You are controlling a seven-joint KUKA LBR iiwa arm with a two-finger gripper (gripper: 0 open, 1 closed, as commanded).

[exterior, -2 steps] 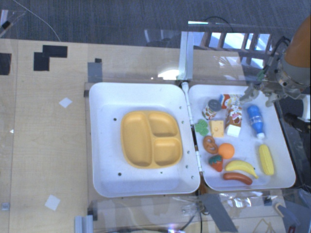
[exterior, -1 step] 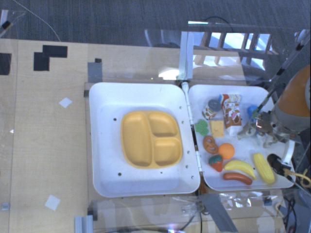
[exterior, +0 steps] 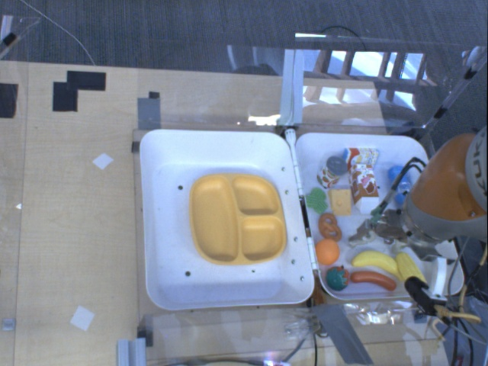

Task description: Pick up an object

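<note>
Here, looking down from above, two white bins sit side by side. The left bin (exterior: 164, 204) holds a yellow tray (exterior: 236, 218) with three parts. The right bin (exterior: 305, 152) is full of toy food. There is a banana (exterior: 376, 261), a red hot dog (exterior: 372, 279), an orange (exterior: 327, 251), a pretzel (exterior: 329, 223), a cracker (exterior: 340, 201), a green leaf (exterior: 316, 201), a little can (exterior: 335, 165) and a red and white packet (exterior: 364, 175).

The arm comes in from the right. Its gripper (exterior: 379, 229) hangs low in the right bin, just above the banana and beside the cracker. I cannot tell if it is open or closed, and nothing is seen in it.

I think the arm is at the reaching step. Next it should go down onto one toy, maybe the banana, squeeze it and lift it up.
</note>
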